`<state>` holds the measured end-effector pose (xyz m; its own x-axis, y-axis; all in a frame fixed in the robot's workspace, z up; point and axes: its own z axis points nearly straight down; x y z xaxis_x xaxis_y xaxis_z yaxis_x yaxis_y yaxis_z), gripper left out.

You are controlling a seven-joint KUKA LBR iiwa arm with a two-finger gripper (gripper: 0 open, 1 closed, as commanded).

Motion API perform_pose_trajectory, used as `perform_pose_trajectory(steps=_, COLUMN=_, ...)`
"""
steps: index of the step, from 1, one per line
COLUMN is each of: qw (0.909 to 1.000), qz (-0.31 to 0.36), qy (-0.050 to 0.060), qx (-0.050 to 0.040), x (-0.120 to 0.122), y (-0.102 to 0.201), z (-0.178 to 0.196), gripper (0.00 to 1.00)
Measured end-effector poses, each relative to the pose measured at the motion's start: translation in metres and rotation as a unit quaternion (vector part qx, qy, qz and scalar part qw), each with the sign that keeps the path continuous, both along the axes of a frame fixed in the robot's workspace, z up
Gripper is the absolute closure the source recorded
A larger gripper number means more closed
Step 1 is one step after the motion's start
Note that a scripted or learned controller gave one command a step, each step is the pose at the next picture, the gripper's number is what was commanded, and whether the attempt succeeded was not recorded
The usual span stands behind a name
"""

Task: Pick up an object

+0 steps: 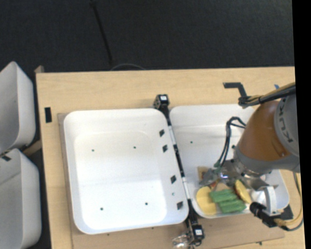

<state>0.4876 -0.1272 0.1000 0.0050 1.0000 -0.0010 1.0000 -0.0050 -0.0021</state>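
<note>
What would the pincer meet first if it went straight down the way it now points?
Probably the green block lying on the yellow object in the right bin; the pincer hangs just above them, though depth is unclear.

1 fixed overhead camera looks slantwise down on 2 bins [121, 170]

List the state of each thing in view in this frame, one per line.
Arm: reaching into the right bin from the right, wrist low over the objects.
Gripper: down among the objects at the bin's near corner; grasp not visible.
Green block: lying flat, resting on the yellow piece.
Yellow piece: lying flat on the bin floor.
Right bin: holds the objects in its near part.
Left bin: sits beside the right bin.
</note>
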Motion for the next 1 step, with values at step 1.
perform_pose_trajectory(steps=1, qw=1.0, qz=-0.002, qy=-0.002, qx=0.0007, x=0.0032, y=0.0013, z=0.0098, gripper=1.0)
